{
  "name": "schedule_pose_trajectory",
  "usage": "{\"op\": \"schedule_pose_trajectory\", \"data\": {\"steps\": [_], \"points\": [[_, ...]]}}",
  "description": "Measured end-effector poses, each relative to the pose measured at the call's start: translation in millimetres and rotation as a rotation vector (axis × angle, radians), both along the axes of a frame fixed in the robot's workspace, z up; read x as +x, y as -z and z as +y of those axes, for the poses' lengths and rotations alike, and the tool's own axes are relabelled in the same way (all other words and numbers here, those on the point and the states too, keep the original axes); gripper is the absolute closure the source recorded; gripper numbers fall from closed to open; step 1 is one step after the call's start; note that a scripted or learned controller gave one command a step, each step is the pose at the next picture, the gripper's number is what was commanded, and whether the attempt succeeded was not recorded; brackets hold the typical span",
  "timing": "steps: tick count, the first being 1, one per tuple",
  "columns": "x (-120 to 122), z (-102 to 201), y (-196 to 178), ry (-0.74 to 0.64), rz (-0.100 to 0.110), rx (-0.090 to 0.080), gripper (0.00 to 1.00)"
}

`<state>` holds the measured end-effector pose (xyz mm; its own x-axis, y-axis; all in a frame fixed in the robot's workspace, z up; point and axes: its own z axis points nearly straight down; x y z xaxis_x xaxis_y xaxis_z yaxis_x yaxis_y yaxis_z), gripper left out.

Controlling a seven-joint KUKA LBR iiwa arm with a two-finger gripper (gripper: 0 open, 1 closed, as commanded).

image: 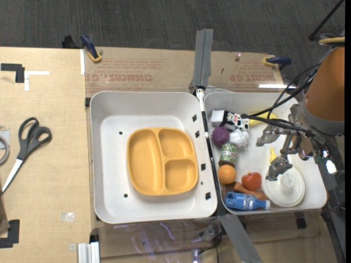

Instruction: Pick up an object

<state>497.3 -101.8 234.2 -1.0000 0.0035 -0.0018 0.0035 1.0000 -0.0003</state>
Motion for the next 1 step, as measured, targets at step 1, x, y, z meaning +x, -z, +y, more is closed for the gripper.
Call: {"op": "schedule_pose_trajectory", "data": {"steps": [1], "points": [[2.6, 1.6, 128.4, 0.123, -0.015, -0.001, 0.0]]}}
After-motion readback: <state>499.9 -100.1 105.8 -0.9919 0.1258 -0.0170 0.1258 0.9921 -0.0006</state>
